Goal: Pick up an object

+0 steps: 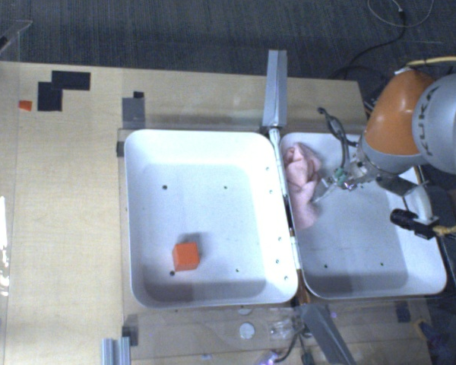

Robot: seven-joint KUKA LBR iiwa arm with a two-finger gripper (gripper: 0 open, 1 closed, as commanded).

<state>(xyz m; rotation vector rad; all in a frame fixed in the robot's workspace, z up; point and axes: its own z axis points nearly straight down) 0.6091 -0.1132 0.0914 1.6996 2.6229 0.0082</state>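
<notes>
Pink and soft-looking, a crumpled cloth (301,182) lay in the right bin (380,276), bunched against its left wall close to the divide between the two bins. The pincer (324,188) sat right at the cloth's right edge, touching it or nearly so; whether its fingers were apart or together I could not tell. The grey arm (418,128) with its orange band reached in from the right over that bin. In the left bin (213,166), well apart, an orange block (186,256) rested near the front left corner. Both bins sat on a pale wooden table (61,226), with dark carpet (175,14) beyond it.
</notes>
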